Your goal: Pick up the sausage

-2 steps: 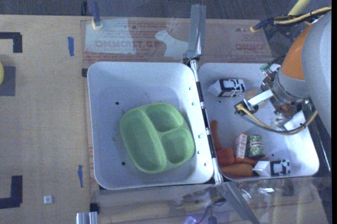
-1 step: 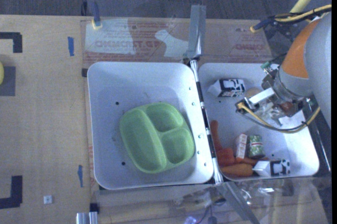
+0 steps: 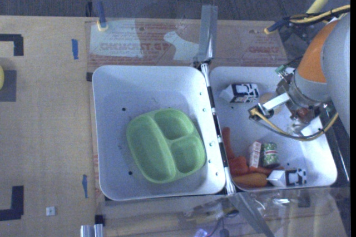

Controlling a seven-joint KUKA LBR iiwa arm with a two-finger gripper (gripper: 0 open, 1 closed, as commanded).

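The sausage [image 3: 226,144] looks like the slim reddish-brown piece lying along the left wall of the right bin [image 3: 328,174], its lower end near a red item [image 3: 240,164]. My gripper [image 3: 301,117] hangs over the right half of that bin, well to the right of the sausage and slightly further back. It sits below the orange wrist band, with yellow cable looped around it. I see nothing held beneath it.
The right bin also holds a black-and-white carton [image 3: 245,92], a small box [image 3: 255,154], a green can [image 3: 270,154], an orange piece [image 3: 251,179] and another black-and-white item [image 3: 295,177]. A green divided plate [image 3: 166,144] lies in the left bin [image 3: 111,91].
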